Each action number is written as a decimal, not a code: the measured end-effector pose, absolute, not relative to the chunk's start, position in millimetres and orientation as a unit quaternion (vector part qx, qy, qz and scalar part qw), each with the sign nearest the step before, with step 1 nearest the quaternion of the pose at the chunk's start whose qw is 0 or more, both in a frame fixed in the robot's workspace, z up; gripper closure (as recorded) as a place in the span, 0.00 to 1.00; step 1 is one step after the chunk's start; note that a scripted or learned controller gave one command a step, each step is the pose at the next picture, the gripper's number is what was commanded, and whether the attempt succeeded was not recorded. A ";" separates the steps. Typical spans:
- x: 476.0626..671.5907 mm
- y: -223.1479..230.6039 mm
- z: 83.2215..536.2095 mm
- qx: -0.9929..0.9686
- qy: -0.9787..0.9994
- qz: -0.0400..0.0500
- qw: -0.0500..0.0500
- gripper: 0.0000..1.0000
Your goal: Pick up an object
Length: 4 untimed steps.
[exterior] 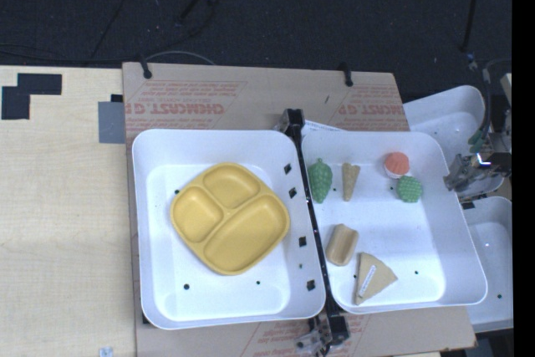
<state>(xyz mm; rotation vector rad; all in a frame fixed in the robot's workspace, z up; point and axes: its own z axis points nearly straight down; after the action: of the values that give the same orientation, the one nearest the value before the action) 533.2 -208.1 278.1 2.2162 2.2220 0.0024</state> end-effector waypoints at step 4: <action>518.2 2.8 246.2 0.706 0.708 -0.001 -0.002 1.00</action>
<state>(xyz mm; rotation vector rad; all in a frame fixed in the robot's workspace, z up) 518.2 2.8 246.2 2.2203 2.2277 -0.0031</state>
